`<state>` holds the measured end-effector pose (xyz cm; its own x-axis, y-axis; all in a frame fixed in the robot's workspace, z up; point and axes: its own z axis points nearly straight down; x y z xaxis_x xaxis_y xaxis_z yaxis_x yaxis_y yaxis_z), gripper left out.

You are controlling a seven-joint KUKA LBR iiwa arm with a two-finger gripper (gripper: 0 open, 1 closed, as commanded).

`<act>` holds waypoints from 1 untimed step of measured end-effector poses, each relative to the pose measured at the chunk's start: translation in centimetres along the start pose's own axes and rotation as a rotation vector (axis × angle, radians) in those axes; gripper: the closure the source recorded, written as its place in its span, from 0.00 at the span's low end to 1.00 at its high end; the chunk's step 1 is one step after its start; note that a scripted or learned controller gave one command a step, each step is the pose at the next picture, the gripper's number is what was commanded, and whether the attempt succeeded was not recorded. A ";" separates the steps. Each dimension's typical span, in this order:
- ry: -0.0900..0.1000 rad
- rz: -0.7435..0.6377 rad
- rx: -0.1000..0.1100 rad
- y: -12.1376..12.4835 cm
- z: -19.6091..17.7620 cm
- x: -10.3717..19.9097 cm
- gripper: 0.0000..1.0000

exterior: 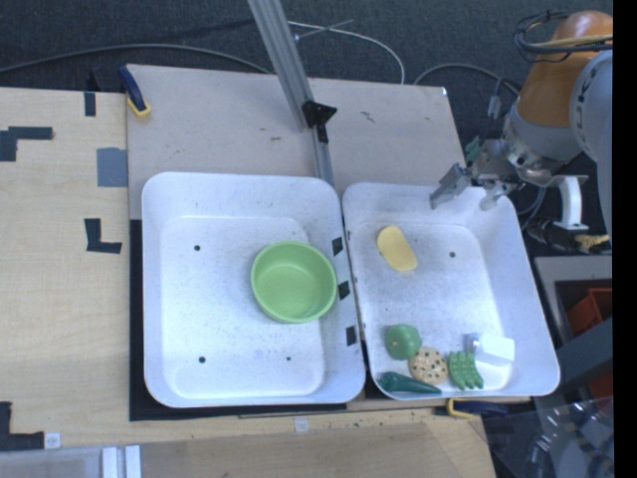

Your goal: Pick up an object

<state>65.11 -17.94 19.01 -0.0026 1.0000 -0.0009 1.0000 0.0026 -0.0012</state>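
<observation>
Yellow object [397, 248] lies in right bin [518, 257], below and left of pincer [464, 193], well apart from it. Pincer hovers over bin's upper right rim, two fingers spread apart, nothing between them. Green ball [402, 341], speckled cookie [428, 365], green toy [465, 369], white block [495, 348] cluster far below pincer. Green bowl [293, 282] sits in left bin [169, 267], far left of pincer.
</observation>
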 end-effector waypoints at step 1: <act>-0.001 0.000 0.001 0.0 0.0 0.0 0.00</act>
<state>65.10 -17.97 19.01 -0.0023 1.0000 -0.0016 1.0000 0.0023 -0.0018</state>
